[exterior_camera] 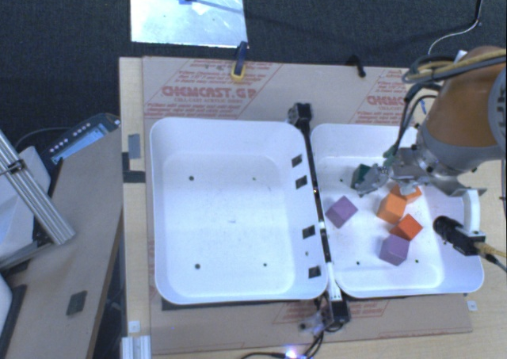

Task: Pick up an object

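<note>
In the right bin (444,278) lie two purple blocks (341,211) (394,250), an orange block (391,208) and a darker orange block (409,227). Part of another orange piece (413,191) peeks out from under the wrist. My gripper (369,181) hangs low over the bin's upper middle, just above and to the right of the nearer purple block. A small dark green thing (360,173) sits right at the gripper's tip; whether it is held is unclear.
The left bin (170,191) stands beside the right one, with a black divider strip (313,199) between them. The arm's orange band (467,104) looms over the right bin's far right corner. A yellow clip (238,72) sits behind the bins.
</note>
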Controlling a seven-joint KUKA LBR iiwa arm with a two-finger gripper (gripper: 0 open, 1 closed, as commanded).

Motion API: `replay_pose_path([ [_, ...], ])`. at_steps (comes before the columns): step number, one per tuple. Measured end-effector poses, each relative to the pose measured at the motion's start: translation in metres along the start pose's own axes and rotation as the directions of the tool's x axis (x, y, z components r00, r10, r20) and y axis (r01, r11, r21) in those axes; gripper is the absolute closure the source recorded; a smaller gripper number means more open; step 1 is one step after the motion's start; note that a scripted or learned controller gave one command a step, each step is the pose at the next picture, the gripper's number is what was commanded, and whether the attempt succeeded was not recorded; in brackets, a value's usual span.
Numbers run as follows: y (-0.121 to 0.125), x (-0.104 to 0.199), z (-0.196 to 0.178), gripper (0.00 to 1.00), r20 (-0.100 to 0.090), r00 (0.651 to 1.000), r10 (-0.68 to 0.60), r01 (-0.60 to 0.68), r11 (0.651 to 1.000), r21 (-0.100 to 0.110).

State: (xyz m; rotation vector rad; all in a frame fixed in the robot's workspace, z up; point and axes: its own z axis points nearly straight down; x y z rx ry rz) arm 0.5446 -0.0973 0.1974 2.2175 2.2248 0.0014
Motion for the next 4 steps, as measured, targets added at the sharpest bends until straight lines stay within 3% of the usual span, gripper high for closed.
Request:
replay_pose_path([
  [1, -0.033, -0.022, 0.09, 0.0, 0.005, 1.0, -0.004, 0.004, 1.0, -0.021],
  [2, 0.049, -0.079, 0.112, 0.0, 0.006, 1.0, -0.001, 0.001, 1.0, -0.009],
  [3, 0.047, -0.077, 0.101, 1.0, 0.002, 1.0, -0.002, 0.002, 1.0, -0.005],
  [4, 0.051, 0.049, 0.007, 1.0, -0.004, 1.0, -0.013, 0.013, 1.0, -0.009],
])
